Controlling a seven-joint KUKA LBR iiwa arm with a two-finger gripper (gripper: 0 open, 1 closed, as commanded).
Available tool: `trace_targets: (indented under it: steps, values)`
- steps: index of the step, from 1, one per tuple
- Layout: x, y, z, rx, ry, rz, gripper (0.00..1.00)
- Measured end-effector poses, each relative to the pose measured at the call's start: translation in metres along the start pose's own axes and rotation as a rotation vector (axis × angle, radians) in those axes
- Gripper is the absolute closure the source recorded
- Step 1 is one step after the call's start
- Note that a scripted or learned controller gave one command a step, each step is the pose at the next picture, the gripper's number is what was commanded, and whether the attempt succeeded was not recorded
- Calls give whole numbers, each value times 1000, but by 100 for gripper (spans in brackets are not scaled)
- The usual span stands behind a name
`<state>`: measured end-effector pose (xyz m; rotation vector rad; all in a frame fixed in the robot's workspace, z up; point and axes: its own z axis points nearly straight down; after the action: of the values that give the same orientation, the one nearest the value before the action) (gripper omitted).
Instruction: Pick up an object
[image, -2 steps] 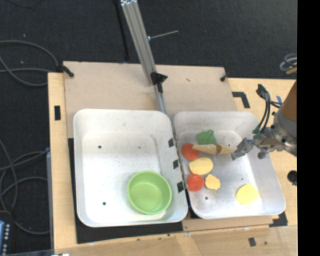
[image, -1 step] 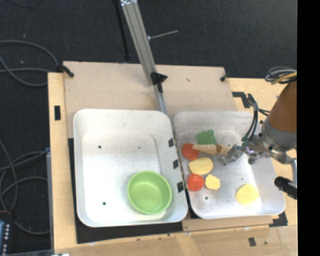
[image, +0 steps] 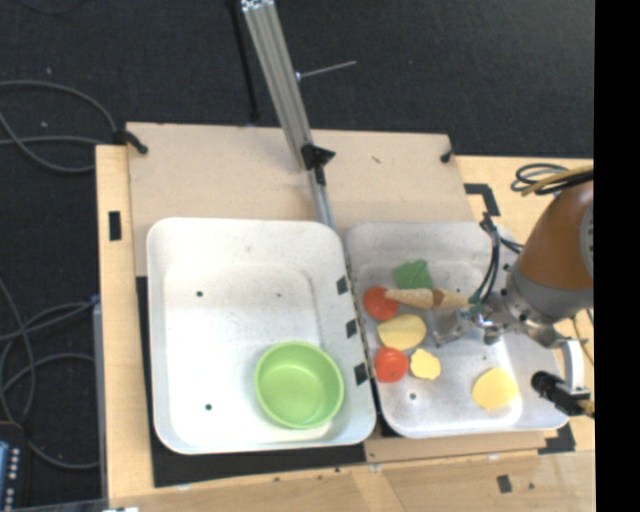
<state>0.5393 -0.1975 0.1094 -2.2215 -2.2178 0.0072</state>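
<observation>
yellow piece lies just left of hand.

Sat side by side on a tan bench: left bin and right bin, both white and shallow, rims near touching. Rose at a slant from behind the bins' junction: a metal pole. Trailed over dark floor at left: black cables.

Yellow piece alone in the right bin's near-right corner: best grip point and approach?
Take the yellow piece across its middle, coming straight down. It looks low and rounded, lying flat on the right bin floor, apart from the cluster of other items, so both sides look free. The bin's near wall is close, so probably set the fingers parallel to it.
</observation>
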Motion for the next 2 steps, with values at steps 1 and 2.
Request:
trace_targets:
  steps: [1, 2]
  values:
    - [0, 2, -14, -8, 1, 3, 100]
    - [0, 1, -58, -11, 0, -2, 100]
